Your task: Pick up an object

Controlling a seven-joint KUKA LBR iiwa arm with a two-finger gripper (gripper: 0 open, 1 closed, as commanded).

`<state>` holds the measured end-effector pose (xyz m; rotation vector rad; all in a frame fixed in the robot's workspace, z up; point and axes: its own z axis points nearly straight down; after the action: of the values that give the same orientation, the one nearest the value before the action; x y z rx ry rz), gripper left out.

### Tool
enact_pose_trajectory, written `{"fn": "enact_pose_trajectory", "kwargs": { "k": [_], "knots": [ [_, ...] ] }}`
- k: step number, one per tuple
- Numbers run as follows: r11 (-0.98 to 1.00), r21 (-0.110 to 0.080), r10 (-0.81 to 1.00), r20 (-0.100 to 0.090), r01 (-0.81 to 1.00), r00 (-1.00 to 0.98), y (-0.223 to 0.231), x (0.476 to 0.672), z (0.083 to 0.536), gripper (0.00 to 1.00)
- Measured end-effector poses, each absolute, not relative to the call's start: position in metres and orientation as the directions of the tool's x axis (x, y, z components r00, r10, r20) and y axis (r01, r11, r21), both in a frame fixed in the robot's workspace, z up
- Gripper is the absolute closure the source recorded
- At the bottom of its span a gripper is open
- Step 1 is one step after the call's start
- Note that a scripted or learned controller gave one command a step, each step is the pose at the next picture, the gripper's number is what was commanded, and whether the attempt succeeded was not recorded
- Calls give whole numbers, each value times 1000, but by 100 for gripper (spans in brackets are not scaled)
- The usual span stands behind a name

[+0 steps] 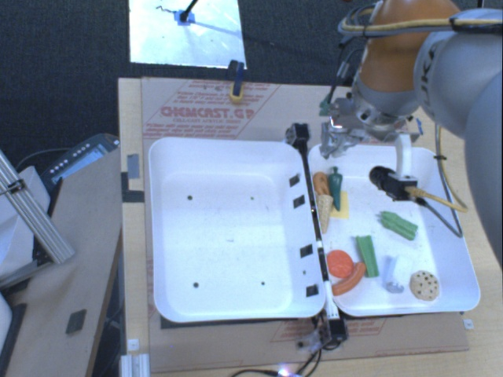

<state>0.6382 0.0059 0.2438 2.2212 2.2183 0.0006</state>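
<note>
In the right bin (452, 265), at its near edge toward the right corner, lies a round cookie (424, 285). Just left of the cookie is a small grey piece (391, 277). Close to the bin's near-left corner an orange sausage (348, 280) lies at a slant, touching a red round piece (339, 263) just behind it. A green block (367, 255) lies beside them, toward the bin's middle, and a light green piece (399, 225) lies farther in, near the centre. Along the bin's left wall, in its far half, a pale cone (324, 209) lies beside a yellow piece (343, 203). A dark green piece (335, 185) lies partly on the yellow one, and a small orange-brown piece (321, 182) is between it and the wall. The gripper (339, 144) hangs over the bin's far-left corner, just beyond the dark green piece. I cannot tell how far it is open, and I see no object in it. The left bin (228, 234) stands against the right bin's left wall.
</note>
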Motion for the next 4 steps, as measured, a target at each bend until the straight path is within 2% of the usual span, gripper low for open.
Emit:
{"fn": "enact_pose_trajectory", "kwargs": {
  "k": [1, 2, 3, 4],
  "knots": [
    [7, -1, 1000, 0, 1000, -7, 38, 669, 181, 100],
    [12, 22, 1000, 5, 1000, -12, 115, 670, 371, 100],
    [9, -3, 1000, 2, 1000, -9, 159, 641, 313, 100],
    [9, -5, 1000, 1, 1000, -9, 206, 614, 260, 100]
  ]
}}
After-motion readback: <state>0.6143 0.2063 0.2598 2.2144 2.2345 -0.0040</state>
